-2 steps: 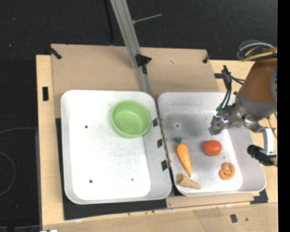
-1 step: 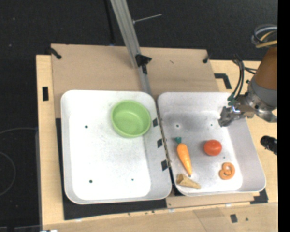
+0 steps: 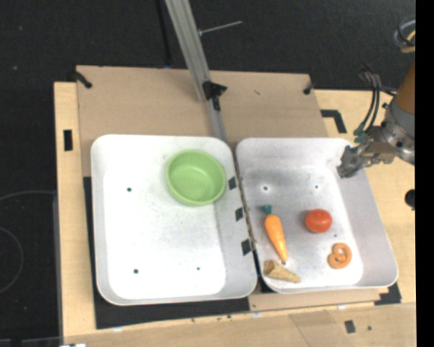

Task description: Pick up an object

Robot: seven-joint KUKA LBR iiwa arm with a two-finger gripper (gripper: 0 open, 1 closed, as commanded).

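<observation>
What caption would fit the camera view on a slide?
Gripper at the right bin's upper right edge; inside lie a carrot, a tomato and a pretzel.

So the stuff up for grabs: a green bowl (image 3: pixel 196 178) sits upright in the left bin (image 3: pixel 116 215), up near its far right corner, open side up. Everything else is in the right bin (image 3: pixel 296 165). A toy carrot (image 3: pixel 275 236) lies flat near the left wall, green top pointing away, orange tip toward the front. Just past that tip, touching or nearly so, a tan wedge-looking piece (image 3: pixel 281 271) rests by the front edge. A red tomato (image 3: pixel 318 220) sits mid-bin to the carrot's right. An orange pretzel-like ring (image 3: pixel 339 255) lies flat in front of the tomato, near the front right corner.
</observation>
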